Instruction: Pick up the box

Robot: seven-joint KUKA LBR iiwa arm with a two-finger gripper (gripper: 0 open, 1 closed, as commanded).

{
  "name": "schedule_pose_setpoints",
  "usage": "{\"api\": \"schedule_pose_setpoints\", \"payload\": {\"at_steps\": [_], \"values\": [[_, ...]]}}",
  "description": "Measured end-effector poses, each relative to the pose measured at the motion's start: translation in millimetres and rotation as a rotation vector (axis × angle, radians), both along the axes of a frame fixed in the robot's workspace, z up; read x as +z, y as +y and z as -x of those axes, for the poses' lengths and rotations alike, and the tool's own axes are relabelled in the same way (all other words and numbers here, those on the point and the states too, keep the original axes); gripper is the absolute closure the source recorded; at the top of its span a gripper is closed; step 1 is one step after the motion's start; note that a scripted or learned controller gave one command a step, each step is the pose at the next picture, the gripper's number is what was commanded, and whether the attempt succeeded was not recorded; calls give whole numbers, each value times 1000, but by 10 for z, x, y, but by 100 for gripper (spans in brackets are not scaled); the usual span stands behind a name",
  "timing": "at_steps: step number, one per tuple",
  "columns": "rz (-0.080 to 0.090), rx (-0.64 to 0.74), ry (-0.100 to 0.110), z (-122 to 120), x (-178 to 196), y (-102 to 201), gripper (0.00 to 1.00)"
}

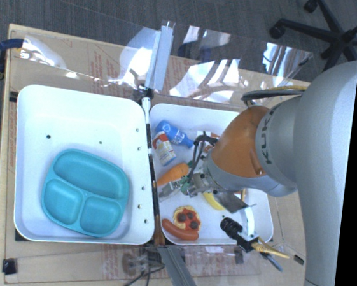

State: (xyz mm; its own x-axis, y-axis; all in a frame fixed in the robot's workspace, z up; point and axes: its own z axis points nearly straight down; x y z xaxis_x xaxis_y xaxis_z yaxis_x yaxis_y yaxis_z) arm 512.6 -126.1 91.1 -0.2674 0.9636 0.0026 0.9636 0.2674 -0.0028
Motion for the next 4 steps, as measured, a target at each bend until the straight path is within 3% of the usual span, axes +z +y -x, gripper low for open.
{"api": "schedule_pose_setpoints", "payload": {"at_steps": [1,2,3,4], "values": [[2,-42,-2,-1093,220,-240,0],[1,-278,3,-1080,1,-195,0],[6,-179,24,-1380,-1,-187,0],[1,-67,-1,-1015,175,-143,0]]}}
